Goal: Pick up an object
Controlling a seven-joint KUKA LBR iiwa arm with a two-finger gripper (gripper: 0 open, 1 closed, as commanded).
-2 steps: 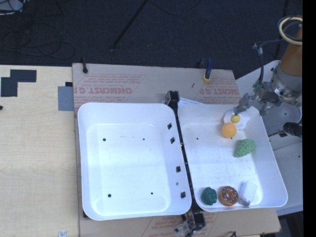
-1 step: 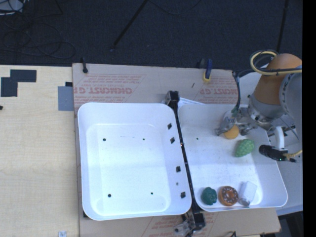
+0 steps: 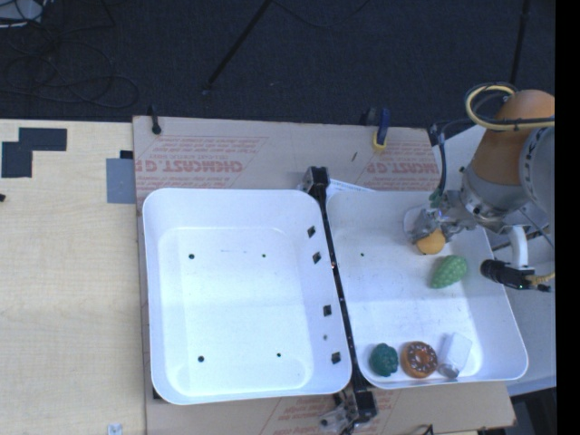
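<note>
My gripper [image 3: 430, 227] hangs over the far right part of the right bin [image 3: 390, 288], on the grey arm with its orange band [image 3: 507, 148]. A small yellow-orange object [image 3: 432, 243] lies right at the gripper's tip, partly covered by it. Whether it is gripped cannot be told from this angle. A bumpy green object [image 3: 448, 271] lies just in front of it on the bin floor. Near the front wall of the same bin sit a dark teal object [image 3: 383, 359], a brown donut-shaped toy [image 3: 419, 359] and a pale whitish piece [image 3: 456, 352].
The left bin [image 3: 168, 243] stands beside the right one, with a black divider strip [image 3: 328, 270] between them. Both rest on a cardboard sheet [image 3: 227, 152]. A black handle-like part [image 3: 512, 275] sticks out at the right bin's right rim.
</note>
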